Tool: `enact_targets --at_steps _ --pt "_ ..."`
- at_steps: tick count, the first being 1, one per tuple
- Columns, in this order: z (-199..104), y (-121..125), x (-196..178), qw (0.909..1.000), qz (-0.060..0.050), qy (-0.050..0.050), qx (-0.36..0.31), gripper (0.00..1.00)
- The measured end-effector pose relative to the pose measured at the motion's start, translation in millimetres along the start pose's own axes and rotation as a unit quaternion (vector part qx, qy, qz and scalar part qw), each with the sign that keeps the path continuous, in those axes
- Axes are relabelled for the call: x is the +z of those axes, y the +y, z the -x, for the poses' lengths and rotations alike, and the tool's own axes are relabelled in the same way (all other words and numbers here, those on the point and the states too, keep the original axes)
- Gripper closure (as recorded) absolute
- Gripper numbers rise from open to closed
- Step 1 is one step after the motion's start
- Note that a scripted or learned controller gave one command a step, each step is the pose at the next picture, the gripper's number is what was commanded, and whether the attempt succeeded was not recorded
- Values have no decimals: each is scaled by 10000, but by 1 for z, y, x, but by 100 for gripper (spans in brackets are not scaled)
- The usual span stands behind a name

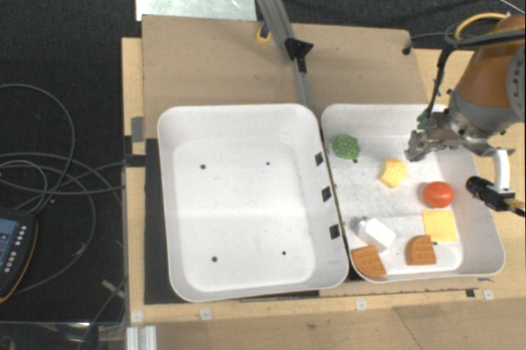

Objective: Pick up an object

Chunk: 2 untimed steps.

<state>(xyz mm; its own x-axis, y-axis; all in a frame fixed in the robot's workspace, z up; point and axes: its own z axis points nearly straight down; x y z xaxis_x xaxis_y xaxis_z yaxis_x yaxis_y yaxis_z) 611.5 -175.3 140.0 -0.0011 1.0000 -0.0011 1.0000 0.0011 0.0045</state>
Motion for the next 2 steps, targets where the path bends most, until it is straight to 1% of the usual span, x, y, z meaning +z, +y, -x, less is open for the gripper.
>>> enact_targets --at_steps 1,2 --pt "-5 1 -45 10000 9 -1 -18 100" --pt "-4 3 -100 10000 18 -6 -21 100"
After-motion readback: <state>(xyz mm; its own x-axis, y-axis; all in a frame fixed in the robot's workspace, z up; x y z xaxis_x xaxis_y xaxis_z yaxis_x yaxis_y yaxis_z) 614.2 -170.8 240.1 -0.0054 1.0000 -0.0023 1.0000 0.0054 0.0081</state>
